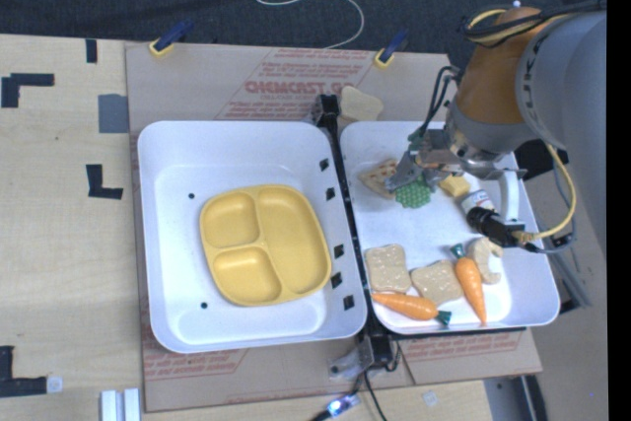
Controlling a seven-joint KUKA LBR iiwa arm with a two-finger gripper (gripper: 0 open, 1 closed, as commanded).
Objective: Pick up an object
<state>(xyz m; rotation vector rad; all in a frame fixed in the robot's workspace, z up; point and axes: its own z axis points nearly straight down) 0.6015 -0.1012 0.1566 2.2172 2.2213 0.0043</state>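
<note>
The gripper (412, 175) hung over the green broccoli piece (415, 195); finger state unclear. It needed a centred descent, avoiding the neighbouring cracker (379, 177).

Even bright overhead light, soft faint shadows, mild glare on white bins (168, 212), slightly soft, grainy focus

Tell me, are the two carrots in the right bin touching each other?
Apart. The camera view shows bare white bin floor between the lying carrot near the front wall and the more upright carrot to its right.
</note>
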